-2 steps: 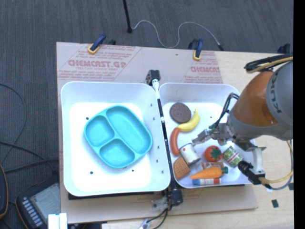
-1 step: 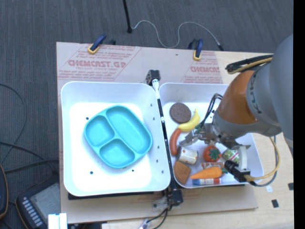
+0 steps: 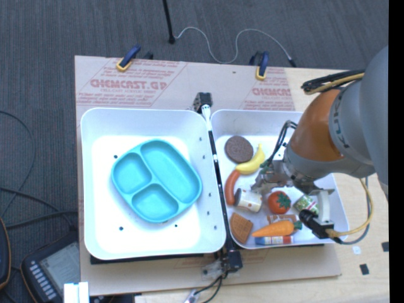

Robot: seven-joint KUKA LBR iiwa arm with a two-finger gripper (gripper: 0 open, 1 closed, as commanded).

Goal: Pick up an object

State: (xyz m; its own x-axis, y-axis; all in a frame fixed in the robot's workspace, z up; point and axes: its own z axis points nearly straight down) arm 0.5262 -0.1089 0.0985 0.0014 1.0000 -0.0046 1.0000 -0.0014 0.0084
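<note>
Candidate objects crowded in right bin (image 3: 341,223): tomato (image 3: 279,202) at centre, carrot (image 3: 275,230) toward near wall, banana (image 3: 251,161), cookie (image 3: 238,148), sausage (image 3: 231,185) on left half. End effector (image 3: 273,180) low over pile, just beside tomato, presumably descending for grasp; finger state cannot tell. Left bin (image 3: 88,169) held blue divided plate (image 3: 156,180), likely drop target. Both bins on tabletop (image 3: 126,87).

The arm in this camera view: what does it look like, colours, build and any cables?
The arm has bulky rounded grey links with a glossy orange band above the wrist. The gripper is a dark grey metal assembly. A black cable loops beside the wrist, and yellow and black cables trail below.
</note>
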